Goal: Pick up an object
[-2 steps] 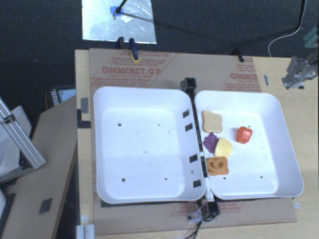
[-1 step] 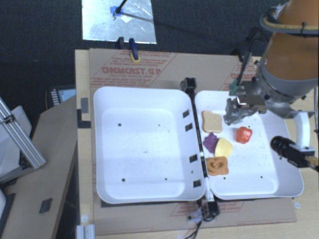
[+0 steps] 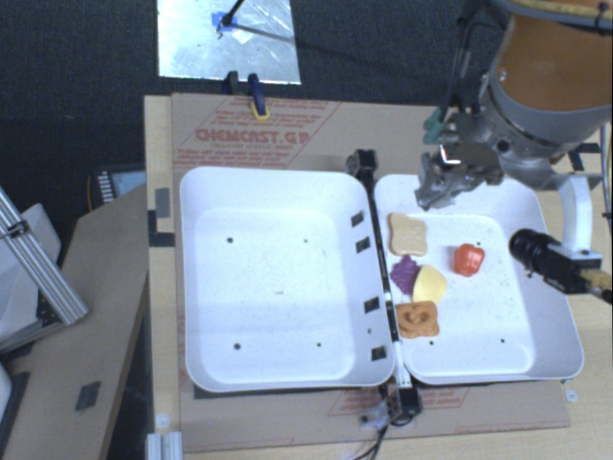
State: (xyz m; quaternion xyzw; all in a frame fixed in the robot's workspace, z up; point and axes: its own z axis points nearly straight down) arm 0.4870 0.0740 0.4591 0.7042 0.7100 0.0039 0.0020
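Observation:
The right bin (image 3: 498, 353) holds several small objects along its left side: a tan slice of bread (image 3: 408, 234), a purple piece (image 3: 405, 274), a yellow piece (image 3: 430, 284), a brown pretzel (image 3: 418, 319) and a red object (image 3: 467, 259). My gripper (image 3: 439, 192) hangs over the bin's back left part, just above and right of the bread slice. Nothing shows between its fingers.
The left bin (image 3: 273, 276) lies beside the right one, with black clips (image 3: 369, 247) along the shared edge. A black camera mount (image 3: 546, 255) juts over the right bin's right rim. A foil sheet (image 3: 228, 25) lies behind the bench.

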